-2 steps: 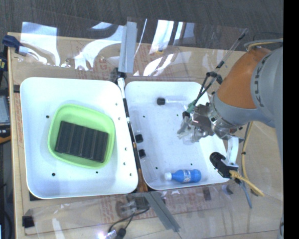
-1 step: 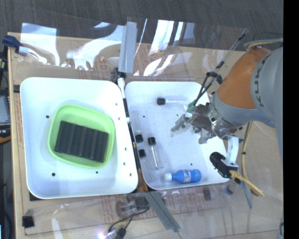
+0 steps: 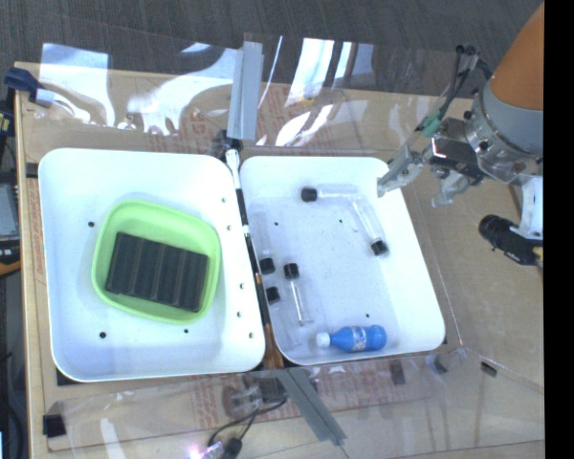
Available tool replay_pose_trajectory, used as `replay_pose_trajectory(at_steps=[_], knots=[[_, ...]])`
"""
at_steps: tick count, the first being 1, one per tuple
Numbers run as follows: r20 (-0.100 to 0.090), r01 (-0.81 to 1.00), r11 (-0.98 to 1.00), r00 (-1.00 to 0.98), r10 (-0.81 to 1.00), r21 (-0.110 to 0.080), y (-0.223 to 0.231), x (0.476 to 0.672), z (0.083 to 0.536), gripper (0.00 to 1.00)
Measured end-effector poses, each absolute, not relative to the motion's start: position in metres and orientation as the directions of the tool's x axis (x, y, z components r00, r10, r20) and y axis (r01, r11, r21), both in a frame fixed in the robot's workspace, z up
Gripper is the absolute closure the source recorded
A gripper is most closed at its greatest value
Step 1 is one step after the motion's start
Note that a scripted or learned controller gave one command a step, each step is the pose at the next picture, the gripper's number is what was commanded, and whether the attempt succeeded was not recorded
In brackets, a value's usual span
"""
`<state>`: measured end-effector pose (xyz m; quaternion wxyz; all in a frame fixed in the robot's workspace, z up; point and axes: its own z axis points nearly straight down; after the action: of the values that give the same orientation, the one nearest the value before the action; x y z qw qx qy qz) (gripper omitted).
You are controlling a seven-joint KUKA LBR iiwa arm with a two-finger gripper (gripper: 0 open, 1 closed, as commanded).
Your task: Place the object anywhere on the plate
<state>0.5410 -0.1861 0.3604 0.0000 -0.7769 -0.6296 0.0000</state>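
The grey arm's two-finger gripper (image 3: 413, 168) is hovering over the right white bin's (image 3: 416, 285) upper right corner, its fingers spread and gripping nothing. A small blue plastic bottle (image 3: 356, 338) is lying on its side near that bin's front edge, beside several clear tubes with black caps (image 3: 368, 225). The square green plate with a dark ribbed insert (image 3: 156, 260) is sitting in the left white bin (image 3: 62, 256).

No readable text, numbers or brand names appear anywhere. The small bottle (image 3: 352, 338) lying in the right bin (image 3: 416, 275) has a blue label, but any print on it is too small to make out.
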Motion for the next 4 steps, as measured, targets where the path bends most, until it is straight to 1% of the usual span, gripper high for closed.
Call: replay_pose_trajectory(at_steps=[1,2,3,4], knots=[[0.001,0.957,-0.289,0.289,0.957,-0.001,-0.204,0.601,0.443,0.00],[-0.001,0.883,-0.469,0.469,0.883,0.000,-0.198,0.625,0.442,0.00],[-0.001,0.838,-0.546,0.546,0.838,-0.001,-0.201,0.657,0.442,0.00],[-0.002,0.742,-0.670,0.670,0.742,-0.004,-0.200,0.657,0.441,0.00]])
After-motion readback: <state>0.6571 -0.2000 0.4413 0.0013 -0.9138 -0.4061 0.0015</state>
